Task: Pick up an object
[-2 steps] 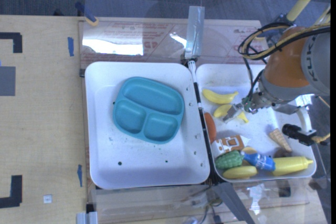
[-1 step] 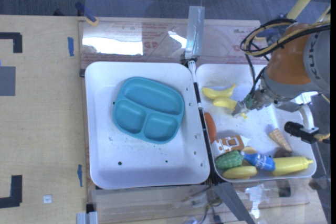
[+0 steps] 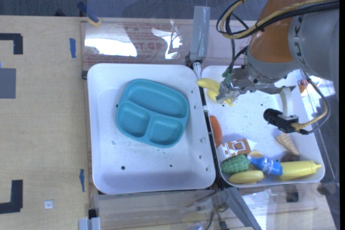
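**Gripper at a yellow toy in the back-left corner of the right bin**

Camera view: The arm (image 3: 291, 29) reaches in from the right, over the right bin (image 3: 253, 110). The gripper (image 3: 228, 90) sits low at that bin's back-left corner, touching a yellow banana-like toy (image 3: 209, 86) that lies against the left wall. Finger state: cannot tell; wrist and cables hide the tips, so no grasp is confirmed.

Along the left wall, nearer the front, lies an orange carrot-shaped toy (image 3: 215, 127). The front of the bin holds a cluster: small printed box (image 3: 237, 146), green bumpy toy (image 3: 235, 163), blue piece (image 3: 267, 166), long yellow toy (image 3: 299, 169). A cone-shaped piece (image 3: 288, 143) lies near the right wall.

The left bin (image 3: 108, 169) holds a blue divided plate (image 3: 152, 112), three compartments, tilted slightly.
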Action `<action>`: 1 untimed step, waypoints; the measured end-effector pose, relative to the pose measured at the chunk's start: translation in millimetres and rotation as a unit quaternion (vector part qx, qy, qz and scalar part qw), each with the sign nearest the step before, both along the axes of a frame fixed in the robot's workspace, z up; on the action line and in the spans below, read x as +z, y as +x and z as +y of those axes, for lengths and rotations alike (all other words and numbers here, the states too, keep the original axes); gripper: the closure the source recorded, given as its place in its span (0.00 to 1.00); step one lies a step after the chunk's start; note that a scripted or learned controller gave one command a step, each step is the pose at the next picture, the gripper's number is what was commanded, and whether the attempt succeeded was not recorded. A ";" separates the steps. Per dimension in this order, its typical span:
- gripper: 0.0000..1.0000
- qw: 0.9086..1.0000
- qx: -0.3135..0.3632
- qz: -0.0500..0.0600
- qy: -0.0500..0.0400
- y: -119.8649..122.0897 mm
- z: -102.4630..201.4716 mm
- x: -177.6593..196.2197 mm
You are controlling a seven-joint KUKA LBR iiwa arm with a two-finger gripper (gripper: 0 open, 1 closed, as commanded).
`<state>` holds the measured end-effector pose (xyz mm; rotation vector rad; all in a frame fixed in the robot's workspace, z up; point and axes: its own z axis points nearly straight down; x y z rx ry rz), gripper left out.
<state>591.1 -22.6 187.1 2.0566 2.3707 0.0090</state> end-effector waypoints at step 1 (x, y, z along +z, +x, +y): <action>1.00 1.000 0.000 0.000 -0.001 0.2 -1.1 9.2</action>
